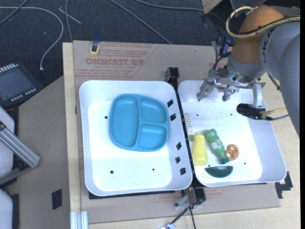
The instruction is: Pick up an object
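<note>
Cardboard sheeting printed with red lettering lies under two shallow white plastic bins set side by side, joined along their shared edge by a row of small black clips. The left bin carries one light blue plastic plate with three compartments, resting near its middle. The right bin holds four small things grouped toward its near left corner: one yellow squeeze bottle lying lengthwise just beside the dividing edge, one green bottle lying tilted close on its right, one dark teal bowl-like piece below them both, and one small brown pretzel-shaped ring just right of the green bottle. The grey arm with its orange band reaches in from the right and bends down over the far end of the right bin, well apart from the cluster. Its two-finger gripper points downward with the fingers spread wide, nothing between them, above bare white floor. One blue clamp grips the cardboard's far edge.
</note>
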Controlling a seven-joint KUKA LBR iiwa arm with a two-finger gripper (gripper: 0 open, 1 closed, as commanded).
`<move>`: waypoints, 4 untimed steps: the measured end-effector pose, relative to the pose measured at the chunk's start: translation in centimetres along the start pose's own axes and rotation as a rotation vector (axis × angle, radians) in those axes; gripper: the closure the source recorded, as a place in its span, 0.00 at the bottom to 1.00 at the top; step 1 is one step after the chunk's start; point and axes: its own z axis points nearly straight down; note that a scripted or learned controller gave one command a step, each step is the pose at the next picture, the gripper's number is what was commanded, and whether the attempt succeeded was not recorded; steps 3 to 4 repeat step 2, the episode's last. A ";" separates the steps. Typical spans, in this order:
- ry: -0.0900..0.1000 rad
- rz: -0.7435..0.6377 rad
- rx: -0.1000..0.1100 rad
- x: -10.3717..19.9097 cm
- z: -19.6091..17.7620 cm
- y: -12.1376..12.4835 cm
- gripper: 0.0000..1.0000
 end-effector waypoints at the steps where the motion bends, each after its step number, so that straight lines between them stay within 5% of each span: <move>1: 0.000 0.000 -0.002 0.1 5.1 0.0 0.00; 2: 0.000 0.000 -0.008 0.1 3.6 0.2 1.00; 4: 0.000 0.000 -0.008 0.1 3.6 0.2 1.00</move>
